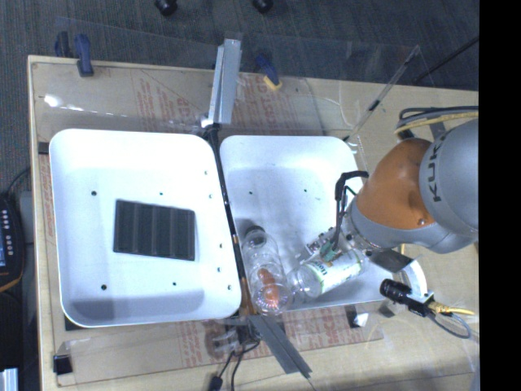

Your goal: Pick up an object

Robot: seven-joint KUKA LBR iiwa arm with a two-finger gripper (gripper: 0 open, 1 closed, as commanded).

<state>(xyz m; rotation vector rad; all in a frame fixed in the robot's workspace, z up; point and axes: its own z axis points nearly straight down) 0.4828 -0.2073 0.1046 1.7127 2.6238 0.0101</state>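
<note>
reaching down beside the clear bottle (330, 271) in the right bin (277, 165), finger state impossible to tell, needing centering over its body before closing.

Two bins sit side by side on the bench (49, 88). In the left bin (73, 161) a flat ribbed panel (155, 230) lies near the middle. In the right bin (277, 157), three things crowd the near edge: a small jar (255, 237) by the dividing wall, a clear bottle (269, 282) just before it, and a labelled bottle (330, 272) to their right, under the arm's wrist (391, 198).
</note>
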